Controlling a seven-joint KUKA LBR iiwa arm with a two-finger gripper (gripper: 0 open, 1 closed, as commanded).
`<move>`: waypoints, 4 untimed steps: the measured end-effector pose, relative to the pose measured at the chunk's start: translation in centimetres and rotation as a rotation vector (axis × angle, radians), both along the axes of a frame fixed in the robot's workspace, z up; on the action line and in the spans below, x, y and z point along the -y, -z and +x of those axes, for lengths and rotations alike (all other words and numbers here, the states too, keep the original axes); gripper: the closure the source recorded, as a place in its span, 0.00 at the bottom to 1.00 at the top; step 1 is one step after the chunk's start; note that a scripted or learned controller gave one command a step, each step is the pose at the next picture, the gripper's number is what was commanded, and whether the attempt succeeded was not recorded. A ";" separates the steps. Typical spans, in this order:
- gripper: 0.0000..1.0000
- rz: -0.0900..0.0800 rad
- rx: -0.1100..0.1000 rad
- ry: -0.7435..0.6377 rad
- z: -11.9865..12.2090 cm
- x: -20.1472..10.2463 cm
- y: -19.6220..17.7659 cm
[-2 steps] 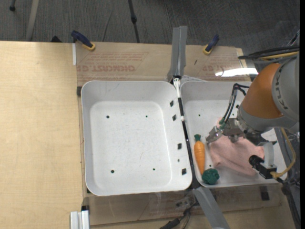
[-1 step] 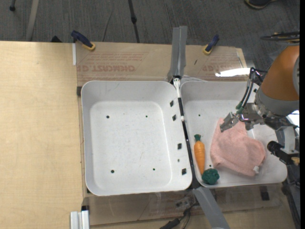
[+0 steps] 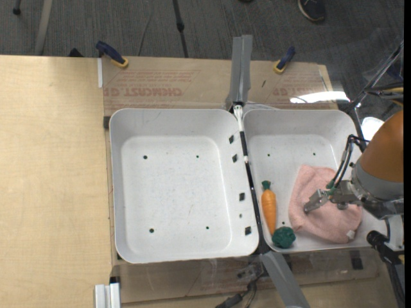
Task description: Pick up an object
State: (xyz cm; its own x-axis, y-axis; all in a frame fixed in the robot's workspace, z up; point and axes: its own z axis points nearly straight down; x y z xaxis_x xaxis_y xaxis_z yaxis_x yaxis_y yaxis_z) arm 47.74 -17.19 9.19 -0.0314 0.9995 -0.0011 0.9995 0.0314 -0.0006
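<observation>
- While the arm (image 3: 385,162) reaches in from the right, its gripper (image 3: 316,202) hangs low over the pink cloth (image 3: 321,213) in the right bin (image 3: 289,124), fingers slightly apart with nothing seen between them.
- The cloth lies crumpled against the bin's near right corner.
- A toy carrot (image 3: 268,205) lies lengthwise by the bin's left wall, just left of the cloth.
- A dark green ball (image 3: 284,237) sits at the carrot's near end, beside the cloth's edge.
- The left bin (image 3: 128,124) stands alongside.
</observation>
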 end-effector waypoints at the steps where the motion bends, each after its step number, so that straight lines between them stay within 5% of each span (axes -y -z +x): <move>1: 0.00 0.000 0.001 -0.124 9.5 -5.7 0.0; 2: 0.00 -0.001 0.001 -0.109 18.1 -5.4 0.0; 3: 0.00 0.000 -0.001 -0.036 8.8 -1.2 0.0; 4: 0.00 0.000 0.000 0.043 15.7 -5.9 0.0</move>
State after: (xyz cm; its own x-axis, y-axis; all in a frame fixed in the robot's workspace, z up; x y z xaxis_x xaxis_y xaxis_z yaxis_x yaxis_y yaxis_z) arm 63.46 -11.31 9.16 0.0113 0.9999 -0.0015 0.9999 -0.0113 -0.0004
